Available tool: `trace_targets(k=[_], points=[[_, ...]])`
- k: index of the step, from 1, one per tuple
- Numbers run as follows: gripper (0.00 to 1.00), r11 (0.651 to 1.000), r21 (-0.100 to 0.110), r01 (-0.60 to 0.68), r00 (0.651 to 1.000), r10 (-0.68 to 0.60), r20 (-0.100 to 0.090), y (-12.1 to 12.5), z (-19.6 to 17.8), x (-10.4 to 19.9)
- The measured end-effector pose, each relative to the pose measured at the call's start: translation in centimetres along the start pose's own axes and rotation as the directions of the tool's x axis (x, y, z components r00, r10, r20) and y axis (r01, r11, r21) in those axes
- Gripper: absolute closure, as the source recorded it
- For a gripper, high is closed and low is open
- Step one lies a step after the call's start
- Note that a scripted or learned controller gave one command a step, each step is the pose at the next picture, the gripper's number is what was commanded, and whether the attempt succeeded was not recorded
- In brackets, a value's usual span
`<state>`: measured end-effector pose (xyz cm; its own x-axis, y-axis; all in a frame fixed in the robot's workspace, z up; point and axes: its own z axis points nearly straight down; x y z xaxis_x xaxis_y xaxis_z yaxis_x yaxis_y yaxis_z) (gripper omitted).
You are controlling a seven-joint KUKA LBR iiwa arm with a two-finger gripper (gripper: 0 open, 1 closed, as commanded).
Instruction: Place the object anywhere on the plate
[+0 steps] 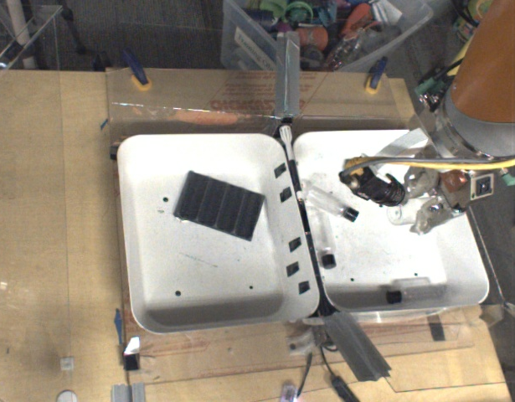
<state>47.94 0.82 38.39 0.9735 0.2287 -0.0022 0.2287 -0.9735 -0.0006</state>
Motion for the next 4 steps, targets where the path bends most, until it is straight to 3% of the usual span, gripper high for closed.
trace_targets(k=[1, 2, 3, 4], points=[[1.00, 1.000, 0.000, -0.031, 1.000, 0.031, 0.000, 0.0, 4.7, 1.2], [1.00, 0.999, 0.001, 0.045, 0.999, -0.045, 0.002, -3.2, 7.6, 0.8], [1.00, 0.989, 0.003, 0.149, 0.989, -0.149, 0.004, -5.8, 16.0, 4.8], [1.00, 0.939, 0.005, 0.345, 0.939, -0.345, 0.004, -9.4, 19.8, 3.4]])
